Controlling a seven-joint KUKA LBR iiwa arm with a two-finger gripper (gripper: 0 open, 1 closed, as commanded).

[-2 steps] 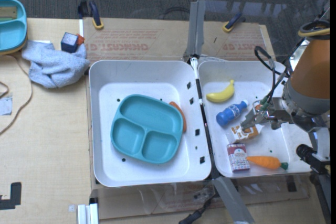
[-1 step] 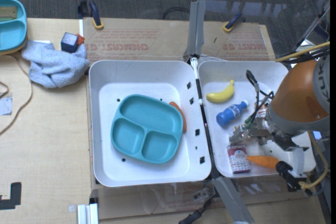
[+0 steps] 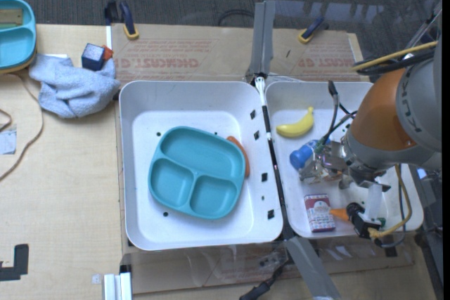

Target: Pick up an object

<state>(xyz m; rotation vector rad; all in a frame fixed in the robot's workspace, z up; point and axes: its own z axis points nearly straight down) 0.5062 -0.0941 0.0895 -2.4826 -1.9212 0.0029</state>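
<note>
Right bin [image 3: 278,151]: curved yellow banana [image 3: 295,125], blue rounded object [image 3: 304,153] touching metal claw [image 3: 314,168], grip unreadable; flat red packet [image 3: 320,212]. Left bin [image 3: 133,172]: glossy teal sectioned plate [image 3: 197,173].

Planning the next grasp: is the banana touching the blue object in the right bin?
Apart. The camera view shows white bin floor between the banana and the blue object.

We see a teal plastic divided tray [image 3: 197,181] in a shallow white bin [image 3: 133,151], a yellow banana [image 3: 296,123], and a small red-and-white carton [image 3: 320,212].
</note>
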